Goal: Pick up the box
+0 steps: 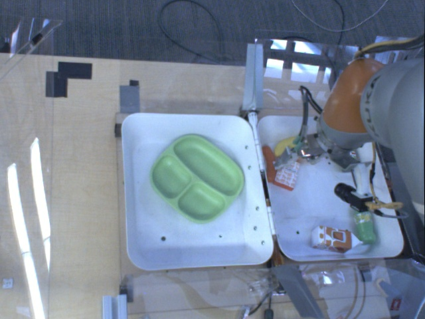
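A red and white box (285, 175) lies in the right bin (312, 211), close to its left wall. The gripper (299, 151) hangs just above the box's upper right end, touching or nearly touching it. The grey arm with its orange band reaches in from the right and hides the gripper's far side. A yellow object (285, 143) lies right behind the gripper, partly covered by it. I cannot make out anything held between the fingers.
A small white and orange carton (334, 239) lies near the right bin's front edge, with a green object (364, 230) beside it. The left bin (139, 231) holds a green divided plate (197, 177). A raised divider separates the bins.
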{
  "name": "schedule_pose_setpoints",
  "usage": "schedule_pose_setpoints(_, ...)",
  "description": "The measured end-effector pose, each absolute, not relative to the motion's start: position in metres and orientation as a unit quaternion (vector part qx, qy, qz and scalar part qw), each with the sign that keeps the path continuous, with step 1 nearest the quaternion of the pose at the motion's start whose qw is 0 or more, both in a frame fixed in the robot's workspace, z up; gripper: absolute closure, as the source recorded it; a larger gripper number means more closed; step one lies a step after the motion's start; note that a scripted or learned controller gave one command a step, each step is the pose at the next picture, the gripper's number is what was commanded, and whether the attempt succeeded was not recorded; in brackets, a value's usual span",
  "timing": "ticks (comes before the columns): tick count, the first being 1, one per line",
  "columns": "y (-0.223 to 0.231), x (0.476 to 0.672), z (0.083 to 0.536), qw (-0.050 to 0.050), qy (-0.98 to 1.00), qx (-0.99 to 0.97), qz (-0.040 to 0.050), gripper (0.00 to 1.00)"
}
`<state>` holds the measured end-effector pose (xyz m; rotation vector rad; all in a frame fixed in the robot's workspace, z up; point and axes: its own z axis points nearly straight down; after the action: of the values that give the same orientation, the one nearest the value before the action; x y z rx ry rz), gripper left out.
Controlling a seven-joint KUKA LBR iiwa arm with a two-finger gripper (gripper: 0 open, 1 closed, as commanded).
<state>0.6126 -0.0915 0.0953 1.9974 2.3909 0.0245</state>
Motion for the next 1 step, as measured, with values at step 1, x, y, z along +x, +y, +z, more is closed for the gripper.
schedule_pose_setpoints(1, -0.0877, 0.6001, 0.0954, 0.014, 0.808, 0.589, 0.0081, 0.0)
